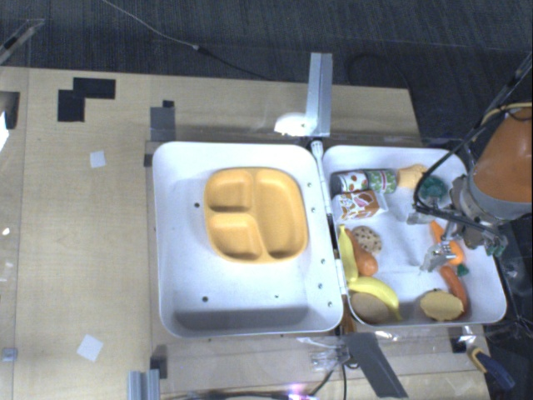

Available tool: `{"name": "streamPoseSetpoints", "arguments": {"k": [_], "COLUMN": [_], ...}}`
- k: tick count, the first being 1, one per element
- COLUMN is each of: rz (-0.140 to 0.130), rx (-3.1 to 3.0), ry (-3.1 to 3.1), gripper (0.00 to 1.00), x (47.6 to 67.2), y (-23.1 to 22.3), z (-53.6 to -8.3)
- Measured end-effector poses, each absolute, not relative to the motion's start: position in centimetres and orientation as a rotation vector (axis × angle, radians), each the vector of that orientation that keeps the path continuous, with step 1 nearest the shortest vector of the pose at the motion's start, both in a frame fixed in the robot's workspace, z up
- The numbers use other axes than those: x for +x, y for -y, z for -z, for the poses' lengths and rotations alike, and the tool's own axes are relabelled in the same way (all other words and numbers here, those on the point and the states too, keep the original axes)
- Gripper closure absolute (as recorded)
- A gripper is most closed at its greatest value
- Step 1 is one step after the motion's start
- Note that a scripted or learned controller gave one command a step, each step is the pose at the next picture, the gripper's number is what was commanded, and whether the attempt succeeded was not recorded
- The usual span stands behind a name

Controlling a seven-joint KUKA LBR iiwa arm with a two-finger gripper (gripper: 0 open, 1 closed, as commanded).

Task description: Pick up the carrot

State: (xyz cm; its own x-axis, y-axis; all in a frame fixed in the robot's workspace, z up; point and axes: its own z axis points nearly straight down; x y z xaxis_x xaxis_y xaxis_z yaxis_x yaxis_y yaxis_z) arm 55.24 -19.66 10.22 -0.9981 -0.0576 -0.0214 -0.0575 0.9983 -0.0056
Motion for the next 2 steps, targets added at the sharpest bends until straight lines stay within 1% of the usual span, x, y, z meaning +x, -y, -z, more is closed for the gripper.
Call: {"name": "streamPoseSetpoints", "arguments": {"k": [1,2], "rz": [0.006,0.007], "rx": [-0.053,0.183], "ry": [-3.125,-3.114], "gripper": [0.0,0.0], "x": [51.3,49.7], "y": [20.4,20.5], "z": [-9.0,-9.0]}}
